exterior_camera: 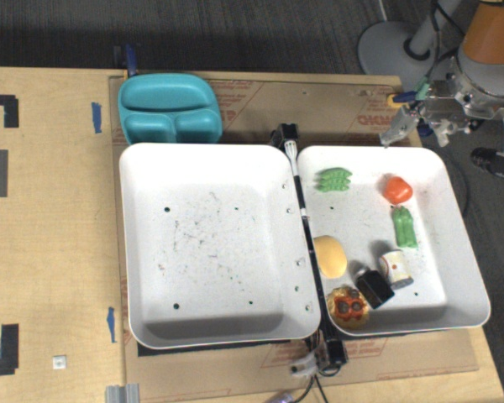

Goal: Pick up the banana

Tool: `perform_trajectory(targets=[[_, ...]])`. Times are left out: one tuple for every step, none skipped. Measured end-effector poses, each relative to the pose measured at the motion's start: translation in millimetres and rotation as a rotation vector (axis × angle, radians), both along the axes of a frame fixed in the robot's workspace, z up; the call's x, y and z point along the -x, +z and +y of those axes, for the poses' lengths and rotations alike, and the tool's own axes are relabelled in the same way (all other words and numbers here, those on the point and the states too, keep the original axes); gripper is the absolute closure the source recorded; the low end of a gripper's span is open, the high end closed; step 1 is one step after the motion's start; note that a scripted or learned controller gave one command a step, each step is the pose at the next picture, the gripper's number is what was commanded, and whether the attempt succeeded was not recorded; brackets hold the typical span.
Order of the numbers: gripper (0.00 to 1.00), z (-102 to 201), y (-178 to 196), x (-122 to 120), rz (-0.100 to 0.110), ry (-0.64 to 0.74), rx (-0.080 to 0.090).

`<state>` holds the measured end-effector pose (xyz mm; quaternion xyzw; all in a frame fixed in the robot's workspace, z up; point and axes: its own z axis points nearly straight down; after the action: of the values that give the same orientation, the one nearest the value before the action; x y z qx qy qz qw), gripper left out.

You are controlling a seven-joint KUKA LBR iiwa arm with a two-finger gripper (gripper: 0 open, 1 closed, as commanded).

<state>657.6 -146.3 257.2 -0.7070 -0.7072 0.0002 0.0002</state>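
The only yellow thing is a rounded lump (330, 256) lying near the left wall of the right bin (462, 250); it looks like the banana, though its shape is hard to read. My gripper (413, 124) hangs above the far rim of the right bin, near its back right corner. That puts it well behind and to the right of the yellow lump, with nothing visible in its grasp. The grey arm with its orange band (490, 25) rises toward the top right.
The right bin also holds a green leafy piece (334, 180), a red-orange round fruit (397, 191), a green oblong item (404, 227), a small white can (395, 267), a black block (374, 289) and a round brown patterned item (348, 306). A teal tray (170, 107) stands behind the left bin (134, 250).
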Motion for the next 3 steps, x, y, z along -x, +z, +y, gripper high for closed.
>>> perform_trajectory(targets=[[0.00,83.8,-73.0,58.7,0.001,0.054,-0.001],[0.00,186.6,-72.6,93.4,0.002,0.102,-0.001],[0.00,225.7,-130.5,102.0,-0.013,0.002,-0.002]])
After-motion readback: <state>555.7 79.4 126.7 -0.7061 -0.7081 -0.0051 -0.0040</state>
